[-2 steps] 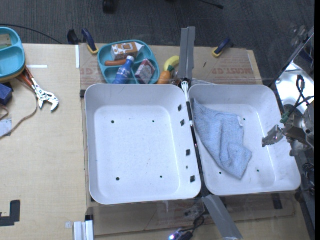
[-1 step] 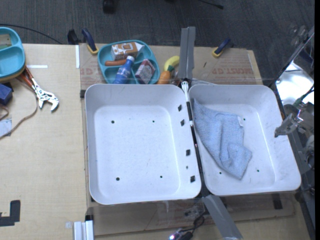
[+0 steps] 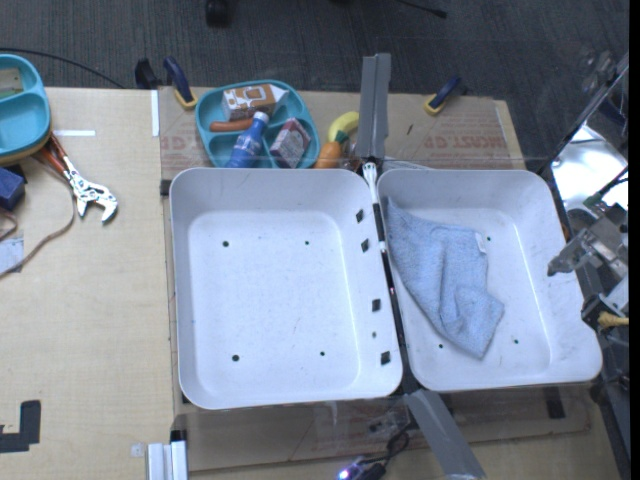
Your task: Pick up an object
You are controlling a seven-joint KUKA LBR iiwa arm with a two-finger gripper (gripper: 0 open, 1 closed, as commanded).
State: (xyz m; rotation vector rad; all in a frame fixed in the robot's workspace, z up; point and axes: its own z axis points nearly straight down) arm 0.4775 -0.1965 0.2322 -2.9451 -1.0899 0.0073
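Camera view, grey cloth [image 3: 447, 284] crumpled, right bin [image 3: 530, 363]

Pale blue-grey cloth [image 3: 446, 283], crumpled and loosely folded, lying flat in the right bin [image 3: 540, 193]; stretching from the upper left corner, against the left wall, down toward the middle of the floor.

bench [image 3: 90, 298], 2 white bins [image 3: 190, 298], wrench [image 3: 92, 196]
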